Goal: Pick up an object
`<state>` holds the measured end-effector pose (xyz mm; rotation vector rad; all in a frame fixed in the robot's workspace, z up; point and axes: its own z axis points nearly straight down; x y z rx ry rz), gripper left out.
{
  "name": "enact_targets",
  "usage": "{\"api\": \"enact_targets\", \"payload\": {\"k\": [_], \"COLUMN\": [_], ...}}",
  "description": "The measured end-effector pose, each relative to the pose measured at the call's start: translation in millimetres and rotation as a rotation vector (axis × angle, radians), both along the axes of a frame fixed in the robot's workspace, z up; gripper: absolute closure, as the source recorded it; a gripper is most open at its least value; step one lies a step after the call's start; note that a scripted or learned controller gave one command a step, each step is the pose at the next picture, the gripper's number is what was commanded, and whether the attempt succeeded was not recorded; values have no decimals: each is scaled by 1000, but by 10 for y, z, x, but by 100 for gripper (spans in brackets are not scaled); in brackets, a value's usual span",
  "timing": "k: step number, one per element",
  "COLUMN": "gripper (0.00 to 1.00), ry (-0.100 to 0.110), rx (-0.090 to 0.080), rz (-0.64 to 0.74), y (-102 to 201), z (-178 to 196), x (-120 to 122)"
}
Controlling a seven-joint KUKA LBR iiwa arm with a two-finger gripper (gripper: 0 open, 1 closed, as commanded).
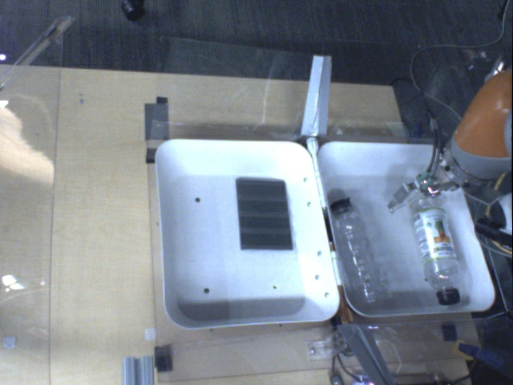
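Bottles are what's on offer, two clear plastic ones, both lying down in the right bin [481, 291]. First one, the labelled bottle [435, 247], has a white and green-orange label and a dark cap pointing toward the near rim, and it sits over by the bin's right wall, so not much slack on that side. Second one, the plain bottle [357, 251], is see-through with its dark cap up toward the far end, and it lies pretty much along the bin's left wall, right next to the seam where the two bins meet. Between the two bottles there's a decent strip of bare white floor, which is the most open room in that bin. The end effector [418, 189] hangs over the far-right part of the right bin, just above the top end of the labelled bottle, with the grey arm and its orange band [487, 119] coming in from the right. Its fingers look spread apart and nothing sits between them. The left bin [172, 215] holds one dark ribbed rectangular block [264, 213] lying flat near its middle, well apart from all four walls, lots of room around it. Both bins rest on the pale wooden table [80, 239].
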<state>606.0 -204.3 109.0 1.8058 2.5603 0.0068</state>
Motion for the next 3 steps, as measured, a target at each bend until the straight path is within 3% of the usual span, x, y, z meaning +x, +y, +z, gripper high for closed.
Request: {"api": "enact_targets", "payload": {"k": [1, 2, 3], "gripper": [0, 0, 0], "ry": [-1, 0, 0], "rx": [-4, -4, -5], "rz": [374, 474, 509], "y": [104, -2, -4], "z": [580, -144, 359], "x": [189, 2, -99]}}
